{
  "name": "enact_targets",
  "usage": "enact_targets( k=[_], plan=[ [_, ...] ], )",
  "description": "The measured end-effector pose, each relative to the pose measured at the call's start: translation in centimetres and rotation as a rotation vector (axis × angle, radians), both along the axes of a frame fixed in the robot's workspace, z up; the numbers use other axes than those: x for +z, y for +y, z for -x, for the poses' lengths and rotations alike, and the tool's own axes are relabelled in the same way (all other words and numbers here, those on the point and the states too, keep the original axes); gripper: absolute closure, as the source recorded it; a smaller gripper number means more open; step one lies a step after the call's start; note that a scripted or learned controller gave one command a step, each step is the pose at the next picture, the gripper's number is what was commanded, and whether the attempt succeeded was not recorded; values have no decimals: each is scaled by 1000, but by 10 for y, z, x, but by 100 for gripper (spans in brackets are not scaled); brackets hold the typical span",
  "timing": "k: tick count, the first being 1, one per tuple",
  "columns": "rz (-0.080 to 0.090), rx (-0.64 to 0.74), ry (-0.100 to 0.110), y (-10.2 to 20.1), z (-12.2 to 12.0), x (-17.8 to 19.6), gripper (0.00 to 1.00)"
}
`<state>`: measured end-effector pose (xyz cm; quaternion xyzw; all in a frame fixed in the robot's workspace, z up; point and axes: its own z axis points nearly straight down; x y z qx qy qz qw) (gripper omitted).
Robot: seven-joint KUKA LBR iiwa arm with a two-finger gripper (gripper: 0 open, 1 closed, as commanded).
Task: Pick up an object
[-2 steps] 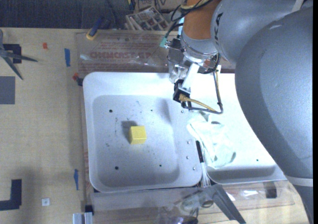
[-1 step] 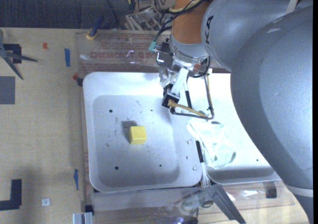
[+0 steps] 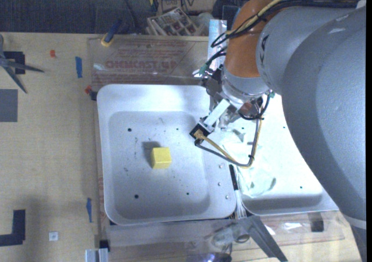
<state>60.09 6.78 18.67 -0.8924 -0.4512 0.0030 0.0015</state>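
- Status: pick not done. Nothing is visibly held, and the yellow block (image 3: pixel 161 157) sits on the floor of the left bin (image 3: pixel 110 97).
- My gripper (image 3: pixel 237 117) hangs over the seam between the two bins, on the inner edge of the right bin (image 3: pixel 290 200). It's near the block but well off to one side, not above it.
- Gripper state: can't tell. The wrist and cabling hide the business end from this camera.
- Block location: roughly mid-floor of the left bin, a bit toward the near side. It's clear of all walls, with nothing touching it.
- Orientation: it looks close to a cube resting flat on one face, top face up. I see no real long axis, so grasp direction is close to free.
- Its side faces look nearly square to the bin walls, maybe turned slightly. Hard to be exact at this resolution.
- Left to do, my estimate: traverse over the block, line up with a pair of opposite faces, descend, close, lift.
- Risk: it's a small target on a smooth floor, so an off-centre descent could just nudge it.
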Motion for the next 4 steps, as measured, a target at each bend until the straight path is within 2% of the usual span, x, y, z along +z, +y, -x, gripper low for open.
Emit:
enact_targets(
  k=[1, 2, 3, 4],
  plan=[
    [2, -280, -5, -45, -13, -4, 100],
    [3, -276, -3, -44, -14, 5, 100],
    [3, -739, -6, -52, -7, -3, 100],
    [3, -744, -5, -54, -7, 5, 100]
  ],
)
